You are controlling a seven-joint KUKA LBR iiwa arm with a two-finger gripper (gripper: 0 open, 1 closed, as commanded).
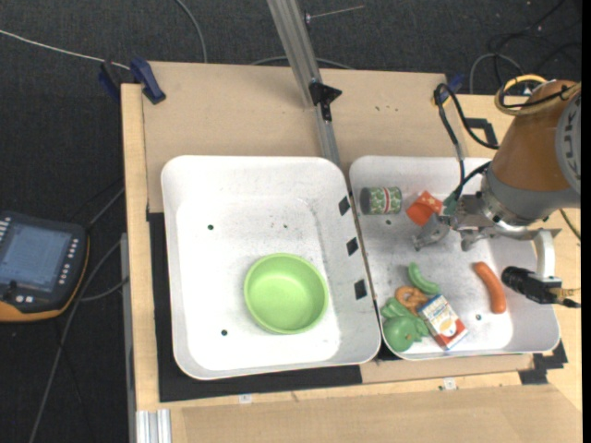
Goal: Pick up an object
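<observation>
The arm (540,146) is running off the right edge, hiding part of the right bin (406,166) beneath it; beside it, the gripper's (434,235) fingertips are blurring together.

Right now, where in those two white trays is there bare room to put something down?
The left tray is mostly bare: only the green bowl sits near its front. The right tray is crowded: a can, an orange block, the hand, a sausage, green pieces and a small carton.

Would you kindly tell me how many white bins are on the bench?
2: the left bin holds a green bowl; the right bin holds the small items, under the arm.
</observation>
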